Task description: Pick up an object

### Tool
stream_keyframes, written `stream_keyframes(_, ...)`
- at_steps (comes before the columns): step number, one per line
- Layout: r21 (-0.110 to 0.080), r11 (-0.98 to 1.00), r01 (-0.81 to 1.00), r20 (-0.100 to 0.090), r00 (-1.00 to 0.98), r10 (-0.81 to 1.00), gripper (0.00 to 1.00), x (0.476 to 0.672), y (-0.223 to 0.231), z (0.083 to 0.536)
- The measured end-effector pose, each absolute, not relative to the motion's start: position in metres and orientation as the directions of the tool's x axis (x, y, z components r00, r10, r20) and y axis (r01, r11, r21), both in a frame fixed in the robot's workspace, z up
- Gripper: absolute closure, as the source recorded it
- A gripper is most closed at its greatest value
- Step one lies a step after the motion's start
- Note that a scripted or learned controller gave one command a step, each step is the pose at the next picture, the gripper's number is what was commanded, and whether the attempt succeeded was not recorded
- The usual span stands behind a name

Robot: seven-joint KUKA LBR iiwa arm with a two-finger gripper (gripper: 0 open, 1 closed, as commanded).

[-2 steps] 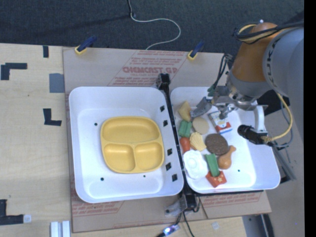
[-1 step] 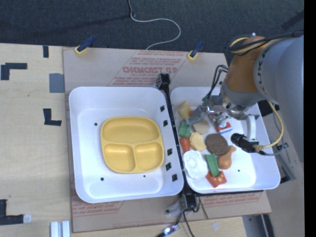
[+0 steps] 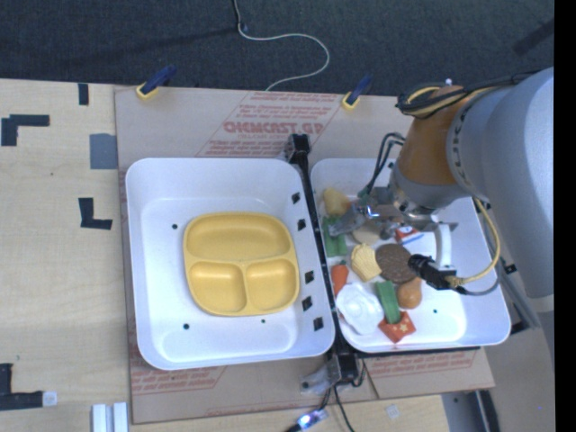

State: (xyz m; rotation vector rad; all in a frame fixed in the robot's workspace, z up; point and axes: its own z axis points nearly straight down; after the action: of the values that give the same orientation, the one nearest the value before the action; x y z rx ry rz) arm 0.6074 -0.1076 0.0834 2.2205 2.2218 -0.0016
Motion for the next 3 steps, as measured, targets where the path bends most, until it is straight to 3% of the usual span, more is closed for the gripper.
stream_keyframes(1,0.004,0.002,1.000,0.003,-0.002,1.000,1.00,0.610,-0.105,0.097)
stream_keyframes(3,0.001,0.002,1.000,0.000,-0.002,1.000,1.00,0.597,-0.093,0.208)
